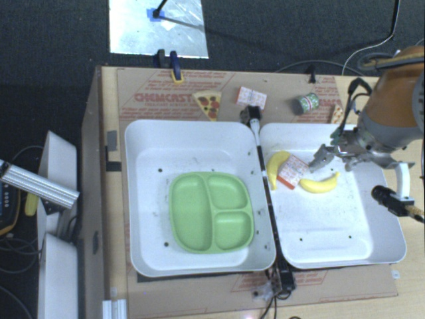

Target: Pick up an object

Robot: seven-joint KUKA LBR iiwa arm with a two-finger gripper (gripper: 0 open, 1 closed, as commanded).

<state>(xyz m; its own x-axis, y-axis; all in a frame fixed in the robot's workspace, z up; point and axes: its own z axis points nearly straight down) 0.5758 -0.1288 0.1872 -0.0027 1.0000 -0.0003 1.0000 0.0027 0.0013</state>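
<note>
So here's what we've got: the grey arm with the orange band reaches in from the right, and its hand (323, 159) hangs low over the right shallow white plastic bin (345, 244), right above the cluster of stuff, which we reckon is the whole reason it's parked there. We honestly can't tell how the hand's set from this angle. The likely targets sit in the upper left part of that bin: a curved yellow banana (319, 185) just below the hand, a second yellow banana piece (274, 166) near the divider, and a small white-and-red card packet (289, 174) touching both. The left white bin (143, 178) holds a pale green divided plastic plate (211, 212), well apart from the action.
</note>
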